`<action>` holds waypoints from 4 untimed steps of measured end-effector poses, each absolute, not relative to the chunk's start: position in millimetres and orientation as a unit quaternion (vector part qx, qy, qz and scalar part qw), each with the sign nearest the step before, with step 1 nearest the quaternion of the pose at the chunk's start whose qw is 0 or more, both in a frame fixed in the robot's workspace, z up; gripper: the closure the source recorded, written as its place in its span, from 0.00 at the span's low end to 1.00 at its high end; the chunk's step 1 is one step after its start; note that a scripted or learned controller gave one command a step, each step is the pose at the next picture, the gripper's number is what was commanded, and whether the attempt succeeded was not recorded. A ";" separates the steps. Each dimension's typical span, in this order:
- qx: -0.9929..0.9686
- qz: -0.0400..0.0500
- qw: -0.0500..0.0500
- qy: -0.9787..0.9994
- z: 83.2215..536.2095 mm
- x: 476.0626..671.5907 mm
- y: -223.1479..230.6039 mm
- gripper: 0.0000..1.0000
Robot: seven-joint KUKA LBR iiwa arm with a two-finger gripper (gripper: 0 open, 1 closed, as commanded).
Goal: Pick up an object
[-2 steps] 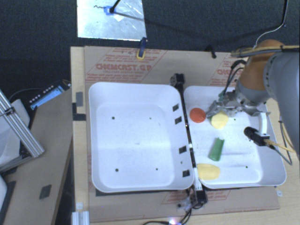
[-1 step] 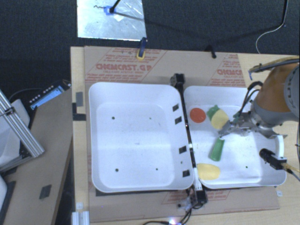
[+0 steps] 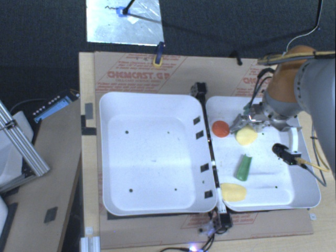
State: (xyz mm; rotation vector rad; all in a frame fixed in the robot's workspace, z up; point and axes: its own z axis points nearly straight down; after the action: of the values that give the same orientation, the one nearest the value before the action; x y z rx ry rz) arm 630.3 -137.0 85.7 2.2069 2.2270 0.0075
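Note:
In the right bin (image 3: pixel 302 193) lie several small objects. An orange-red round piece (image 3: pixel 220 128) rests near the bin's left wall. Just right of it sits a pale yellow round object (image 3: pixel 246 137). A green oblong piece (image 3: pixel 243 167) lies tilted in the middle, and a yellow lemon-like object (image 3: pixel 233 192) sits in the front left corner. My gripper (image 3: pixel 245 122) hangs low over the bin, right above the top edge of the pale yellow object and beside the orange-red piece. Whether it touches either one is not visible.
The left bin (image 3: pixel 113 193) stands beside the right one, with a black clip-studded divider (image 3: pixel 207 140) between them. The grey arm with its orange band (image 3: pixel 286 83) comes in from the right over the right bin's far corner. A reflective sheet (image 3: pixel 123 14) lies beyond the bench.

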 end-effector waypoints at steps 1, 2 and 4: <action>0.708 -0.002 -0.002 0.706 83.9 541.9 -163.6 0.00; 0.705 0.001 0.002 0.709 84.9 584.7 -136.7 0.00; 0.702 0.007 0.006 0.712 221.3 673.2 -52.7 0.00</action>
State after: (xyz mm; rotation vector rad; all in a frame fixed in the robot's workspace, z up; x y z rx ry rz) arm 673.2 -52.7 221.3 2.1963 2.2302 0.0216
